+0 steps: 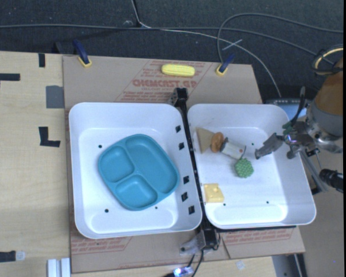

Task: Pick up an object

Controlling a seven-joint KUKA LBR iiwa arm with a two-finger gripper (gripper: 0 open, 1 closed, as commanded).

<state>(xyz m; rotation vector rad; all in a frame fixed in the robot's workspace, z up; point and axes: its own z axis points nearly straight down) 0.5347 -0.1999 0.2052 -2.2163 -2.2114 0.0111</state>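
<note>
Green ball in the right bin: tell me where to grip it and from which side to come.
Grip the green ball across its middle, coming straight down from above. It looks round, so any axis should work, and it lies apart from the bin wall. The small cylinder sits close above-left, so place the fingers clear of it.

Red block lettering runs across the cardboard sheet [155, 82] under the two bins, just below the yellow object [177, 70]. It seems to begin "CHEMCAST", with a few blurred letters after it that cannot be made out. Fainter red print beneath that line is too small to read.
</note>
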